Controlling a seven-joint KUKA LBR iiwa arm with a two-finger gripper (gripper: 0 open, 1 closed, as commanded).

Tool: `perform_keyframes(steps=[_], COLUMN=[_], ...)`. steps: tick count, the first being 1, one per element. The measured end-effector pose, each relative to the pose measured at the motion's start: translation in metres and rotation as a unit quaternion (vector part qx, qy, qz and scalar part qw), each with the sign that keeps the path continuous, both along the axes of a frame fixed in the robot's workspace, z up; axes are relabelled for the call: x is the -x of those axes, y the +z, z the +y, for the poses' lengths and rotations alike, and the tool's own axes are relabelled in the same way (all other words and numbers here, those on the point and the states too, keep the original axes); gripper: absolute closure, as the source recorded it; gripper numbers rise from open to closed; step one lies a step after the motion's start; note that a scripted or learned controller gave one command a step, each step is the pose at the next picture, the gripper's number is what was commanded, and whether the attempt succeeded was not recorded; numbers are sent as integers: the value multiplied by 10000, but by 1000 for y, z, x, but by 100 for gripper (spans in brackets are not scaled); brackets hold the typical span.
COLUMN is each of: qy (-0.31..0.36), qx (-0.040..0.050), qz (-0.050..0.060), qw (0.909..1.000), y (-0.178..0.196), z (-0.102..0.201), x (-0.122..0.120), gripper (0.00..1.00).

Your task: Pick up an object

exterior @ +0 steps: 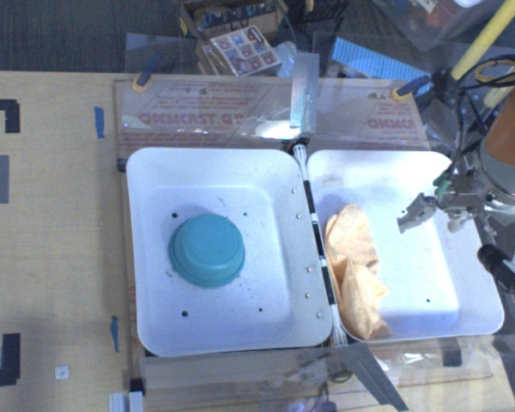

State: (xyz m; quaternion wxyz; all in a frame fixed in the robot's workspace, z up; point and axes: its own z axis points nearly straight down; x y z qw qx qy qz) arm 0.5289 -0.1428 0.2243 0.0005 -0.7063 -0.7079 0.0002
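two shallow white bins sit side by side on the bench. in the left bin (154,187) a teal bowl (208,249) rests upside down, a little left of the bin's middle. in the right bin (429,281) a crumpled pale orange cloth (355,269) lies along the left wall, running from about mid-bin down to the near edge. the gripper (433,211) hangs over the right part of the right bin, reaching in from the right, well apart from the cloth and with nothing between its fingers. the jaws look parted, one dark finger (412,215) pointing left toward the cloth.
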Motion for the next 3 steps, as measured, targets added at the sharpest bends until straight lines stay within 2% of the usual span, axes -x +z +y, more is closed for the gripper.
perform_keyframes(steps=[1, 2, 3], qy=[-266, 938, 1043], qx=[6, 18, 17], qz=[-31, -65, -62], qw=[9996, 9956, 9945], y=[-133, -135, -135], z=[24, 31, 42], x=[-18, -46, -31], gripper=[0, 0, 0])
